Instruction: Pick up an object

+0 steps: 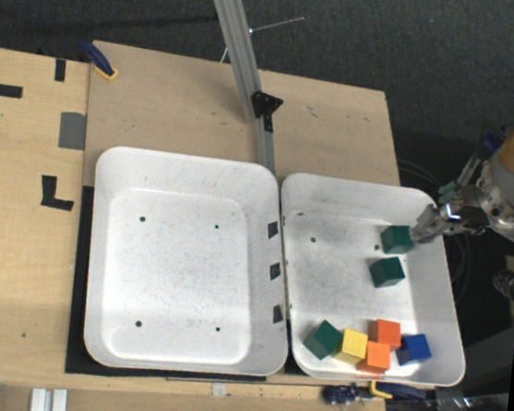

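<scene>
Hovering at the right bin's (369, 200) far right rim, the gripper (430, 223) is too small and blurry for me to tell its state. It looks lined up low on the upper green block (396, 238), which sits just beside the tip, maybe touching. Another green block (386, 272) lies nearer the bin's middle, and a colourful cluster (370, 344) crowds its near edge.

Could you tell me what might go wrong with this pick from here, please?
The gripper sits at the edge of the top green block, near the right bin's wall, so it may nudge the block aside rather than grasp it. A second green block lies just below and could get bumped.
</scene>
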Controlling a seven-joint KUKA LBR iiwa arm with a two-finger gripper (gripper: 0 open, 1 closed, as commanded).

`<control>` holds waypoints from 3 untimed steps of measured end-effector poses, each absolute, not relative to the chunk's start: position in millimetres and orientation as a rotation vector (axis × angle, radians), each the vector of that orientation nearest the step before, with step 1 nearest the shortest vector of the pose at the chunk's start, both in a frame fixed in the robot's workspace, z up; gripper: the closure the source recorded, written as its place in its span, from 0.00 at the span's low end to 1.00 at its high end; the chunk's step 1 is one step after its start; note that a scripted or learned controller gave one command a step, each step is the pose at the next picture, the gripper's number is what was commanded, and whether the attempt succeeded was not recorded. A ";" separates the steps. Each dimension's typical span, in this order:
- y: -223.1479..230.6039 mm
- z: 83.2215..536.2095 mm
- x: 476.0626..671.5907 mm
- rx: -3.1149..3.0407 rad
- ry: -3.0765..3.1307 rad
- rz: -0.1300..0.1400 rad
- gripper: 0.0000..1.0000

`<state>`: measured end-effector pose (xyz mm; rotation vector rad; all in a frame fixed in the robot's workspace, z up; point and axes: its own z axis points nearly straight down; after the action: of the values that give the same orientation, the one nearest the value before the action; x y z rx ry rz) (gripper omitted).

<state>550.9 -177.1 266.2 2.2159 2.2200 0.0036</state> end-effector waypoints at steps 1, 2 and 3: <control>-117.9 267.2 570.8 2.214 2.230 0.002 1.00; -72.5 269.2 589.9 2.216 2.228 0.001 1.00; -27.3 251.8 603.3 2.217 2.228 -0.003 1.00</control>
<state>603.3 -27.3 251.8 2.2170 2.2285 -0.0030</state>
